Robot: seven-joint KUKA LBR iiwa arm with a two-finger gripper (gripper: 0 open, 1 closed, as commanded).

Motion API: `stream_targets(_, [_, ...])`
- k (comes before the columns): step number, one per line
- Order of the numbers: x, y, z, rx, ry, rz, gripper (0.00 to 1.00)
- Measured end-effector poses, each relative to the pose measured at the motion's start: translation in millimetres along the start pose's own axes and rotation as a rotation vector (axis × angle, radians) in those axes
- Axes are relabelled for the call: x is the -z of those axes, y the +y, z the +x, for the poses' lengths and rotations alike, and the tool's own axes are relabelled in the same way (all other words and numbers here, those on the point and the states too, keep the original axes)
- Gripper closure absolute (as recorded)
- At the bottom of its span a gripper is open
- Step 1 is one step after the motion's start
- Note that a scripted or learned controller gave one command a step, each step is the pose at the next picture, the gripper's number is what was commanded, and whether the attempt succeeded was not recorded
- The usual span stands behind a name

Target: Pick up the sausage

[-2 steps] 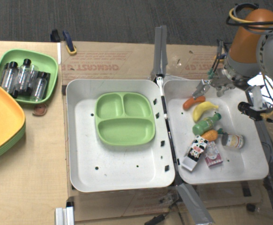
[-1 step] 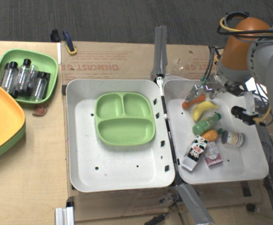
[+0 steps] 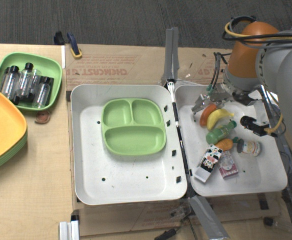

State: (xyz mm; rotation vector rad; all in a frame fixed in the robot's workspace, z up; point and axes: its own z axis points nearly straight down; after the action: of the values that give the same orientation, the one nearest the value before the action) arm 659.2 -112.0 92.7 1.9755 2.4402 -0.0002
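Gripper (image 3: 209, 100) low in right bin (image 3: 266, 184), touching sausage (image 3: 206, 113) beside banana (image 3: 219, 117)

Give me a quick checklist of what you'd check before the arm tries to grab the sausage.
1. Sausage located: cannot tell; a reddish-orange piece by the banana may be it.
2. Gripper over the right bin: ok, at its upper left corner.
3. Gripper near the target: ok, just above the reddish-orange piece.
4. Room around the target: not ok; the banana touches it and a green bottle lies close.
5. Green divided plate in the left bin out of the way: ok.
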Motion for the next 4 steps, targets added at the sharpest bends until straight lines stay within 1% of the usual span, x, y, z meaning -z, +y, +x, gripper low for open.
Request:
stream_targets(1, [-1,-30,14,-0.217,0.001,0.002,0.0])
stream_targets(2, [7,-31,12,-0.223,0.001,0.004,1.0])
stream_targets(3, [5,-6,-35,-0.071,-0.002,-0.003,1.0])
stream_targets(4, [1,-27,8,0.083,0.0,-0.002,1.0])
